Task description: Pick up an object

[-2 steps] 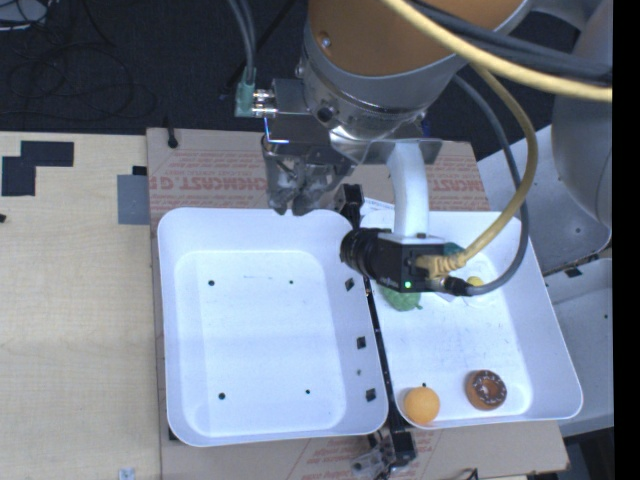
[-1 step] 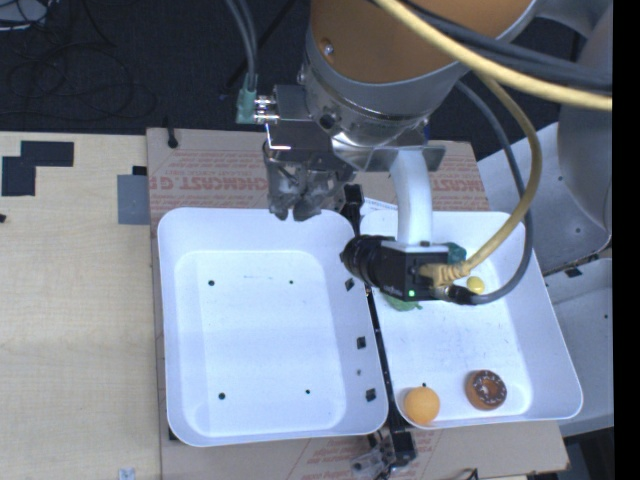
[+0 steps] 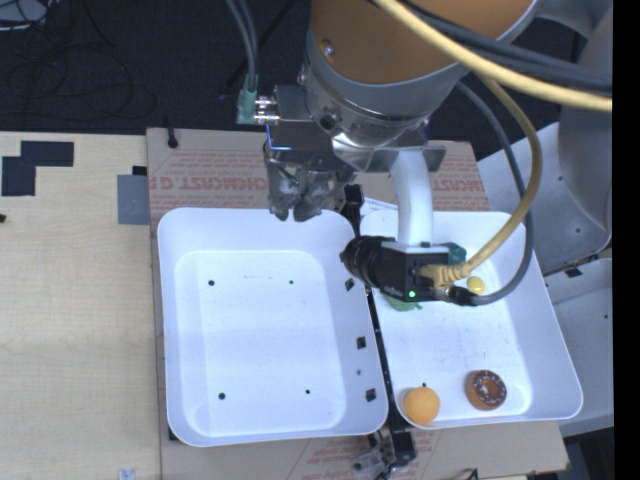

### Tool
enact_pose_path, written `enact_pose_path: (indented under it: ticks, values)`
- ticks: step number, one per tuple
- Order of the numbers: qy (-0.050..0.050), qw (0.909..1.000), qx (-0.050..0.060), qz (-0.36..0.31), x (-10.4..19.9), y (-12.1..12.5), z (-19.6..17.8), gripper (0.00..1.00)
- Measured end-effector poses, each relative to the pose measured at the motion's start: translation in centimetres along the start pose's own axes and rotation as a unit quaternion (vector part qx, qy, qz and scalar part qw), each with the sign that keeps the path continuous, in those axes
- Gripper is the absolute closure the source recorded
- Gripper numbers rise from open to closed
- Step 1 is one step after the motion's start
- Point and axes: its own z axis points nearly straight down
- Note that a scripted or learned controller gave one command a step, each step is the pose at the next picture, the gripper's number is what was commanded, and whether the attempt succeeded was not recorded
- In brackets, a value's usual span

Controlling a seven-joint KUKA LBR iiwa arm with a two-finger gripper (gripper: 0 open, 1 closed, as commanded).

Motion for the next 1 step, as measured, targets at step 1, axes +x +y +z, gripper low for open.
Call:
enact_pose_path:
  ticks: [1]
  values:
    - [0.000, 1.0000, 0.000, 0.001, -0.02, 0.09, 0.00, 1.00]
